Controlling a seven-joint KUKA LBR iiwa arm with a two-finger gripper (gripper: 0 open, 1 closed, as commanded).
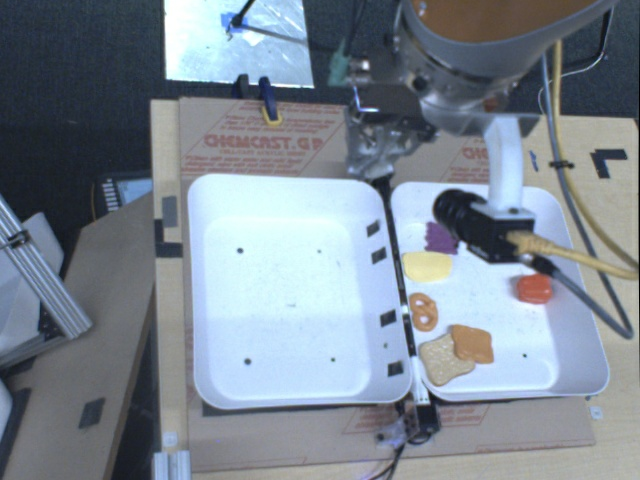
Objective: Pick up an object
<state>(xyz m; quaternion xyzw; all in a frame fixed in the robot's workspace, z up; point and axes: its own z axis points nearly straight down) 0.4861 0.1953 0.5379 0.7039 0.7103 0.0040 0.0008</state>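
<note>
Tool (375, 163) above cardboard (262, 140) printed "CHEMCAST G P"

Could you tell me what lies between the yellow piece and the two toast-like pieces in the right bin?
In the camera view, a small pretzel lies between the yellow piece above it and the toast-like pieces below it, near the right bin's left wall.

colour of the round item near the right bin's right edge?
Red-orange tomato-like piece, clearest in the camera view.

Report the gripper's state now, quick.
Gripper: raised over the back edge between the two bins, nothing seen in it; open or shut cannot be told from this view.
</note>
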